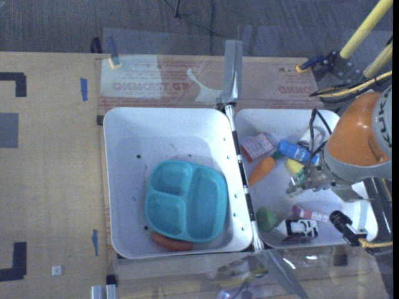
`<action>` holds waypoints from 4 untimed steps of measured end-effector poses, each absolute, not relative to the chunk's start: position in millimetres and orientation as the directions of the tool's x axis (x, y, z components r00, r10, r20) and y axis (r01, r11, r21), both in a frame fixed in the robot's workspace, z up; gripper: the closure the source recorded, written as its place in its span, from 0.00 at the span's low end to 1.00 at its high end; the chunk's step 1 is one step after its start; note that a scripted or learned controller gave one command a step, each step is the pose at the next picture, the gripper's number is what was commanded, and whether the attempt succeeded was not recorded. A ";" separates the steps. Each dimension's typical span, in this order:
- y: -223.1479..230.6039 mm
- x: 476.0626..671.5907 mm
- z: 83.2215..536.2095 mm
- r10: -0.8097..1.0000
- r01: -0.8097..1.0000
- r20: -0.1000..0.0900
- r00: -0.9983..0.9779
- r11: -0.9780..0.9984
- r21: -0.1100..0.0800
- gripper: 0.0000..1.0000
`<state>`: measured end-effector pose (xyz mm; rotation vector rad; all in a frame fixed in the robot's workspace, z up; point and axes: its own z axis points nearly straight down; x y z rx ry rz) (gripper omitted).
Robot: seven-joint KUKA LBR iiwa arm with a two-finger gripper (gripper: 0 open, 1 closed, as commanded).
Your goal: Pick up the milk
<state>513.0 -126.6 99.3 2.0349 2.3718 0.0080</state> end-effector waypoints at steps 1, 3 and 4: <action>-126.8 512.9 99.3 0.988 0.988 -0.009 -0.151 0.152 0.014 0.00; -128.3 513.2 109.0 0.989 0.989 -0.010 -0.148 0.149 0.017 0.00; -173.5 553.6 172.6 1.000 1.000 -0.001 0.027 -0.027 0.002 0.00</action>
